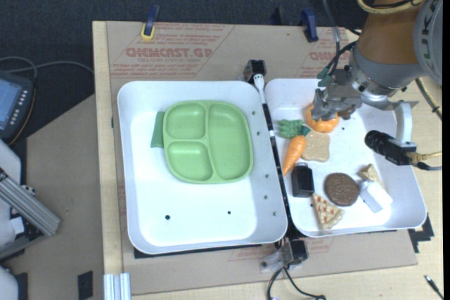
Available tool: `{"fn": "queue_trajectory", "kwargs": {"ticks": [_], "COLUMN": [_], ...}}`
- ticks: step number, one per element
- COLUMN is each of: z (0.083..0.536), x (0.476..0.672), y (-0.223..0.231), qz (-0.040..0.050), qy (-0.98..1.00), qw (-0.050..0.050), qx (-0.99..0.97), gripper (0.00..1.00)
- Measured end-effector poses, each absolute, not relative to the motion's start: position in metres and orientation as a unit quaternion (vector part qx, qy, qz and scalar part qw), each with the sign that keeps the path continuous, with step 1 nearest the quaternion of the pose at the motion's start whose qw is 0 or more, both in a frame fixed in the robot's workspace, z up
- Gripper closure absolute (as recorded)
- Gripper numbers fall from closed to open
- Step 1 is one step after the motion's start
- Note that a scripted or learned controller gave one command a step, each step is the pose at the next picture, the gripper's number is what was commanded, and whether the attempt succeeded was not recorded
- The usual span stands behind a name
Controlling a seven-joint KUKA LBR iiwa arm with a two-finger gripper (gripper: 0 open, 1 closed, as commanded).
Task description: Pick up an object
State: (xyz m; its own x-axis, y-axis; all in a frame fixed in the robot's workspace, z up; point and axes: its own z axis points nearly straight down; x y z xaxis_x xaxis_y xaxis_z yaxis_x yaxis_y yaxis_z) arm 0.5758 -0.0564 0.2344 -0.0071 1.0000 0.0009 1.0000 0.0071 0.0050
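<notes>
Jaws low over an orange piece in the right bin.

The jaws [328, 109] sit right on the orange piece [322, 124], their spread impossible to tell; beside it lie toast [317, 147] and carrot [293, 153], crowding the approach. The green plate [207, 140] rests in the left bin [140, 207].

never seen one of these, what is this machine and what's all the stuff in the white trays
It is a robot arm, grey with an orange band, reaching in from the right. One camera looks down on the bench at a slant. Its gripper is low over an orange piece in the right bin; whether it holds it is unclear. That bin also has a toy carrot, a bread slice, a brown cookie, a black block and a pizza slice. The left bin holds a green divided plate.
</notes>
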Motion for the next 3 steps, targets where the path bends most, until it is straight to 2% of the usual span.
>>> {"fn": "queue_trajectory", "kwargs": {"ticks": [2,3], "z": [0.216,0.234], "x": [0.571,0.567], "y": [-0.064,-0.054], "qz": [-0.0008,0.0011], "qy": [0.707,0.708], "qw": [-0.001,0.001], "qx": [0.708,0.707], "gripper": [1.0,1.0]}}
